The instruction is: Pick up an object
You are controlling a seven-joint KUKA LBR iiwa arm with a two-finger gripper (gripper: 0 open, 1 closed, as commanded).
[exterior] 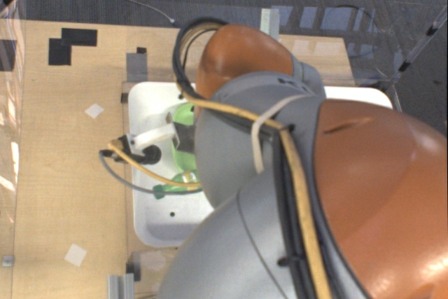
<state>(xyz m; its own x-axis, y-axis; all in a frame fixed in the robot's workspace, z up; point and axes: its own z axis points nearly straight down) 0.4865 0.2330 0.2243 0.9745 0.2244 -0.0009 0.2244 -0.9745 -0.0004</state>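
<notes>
Over the left white bin [150, 220] the arm [280, 171] reaches down toward a green object [183, 157] — seemingly the approach step — its tool hidden, so I cannot tell its state; next comes a secure closing, then a lift.

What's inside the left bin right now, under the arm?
In the left bin a green object shows beside the arm, with yellow and grey cables draped over the bin's edge. The arm covers the rest of the bin, gripper included.
</notes>
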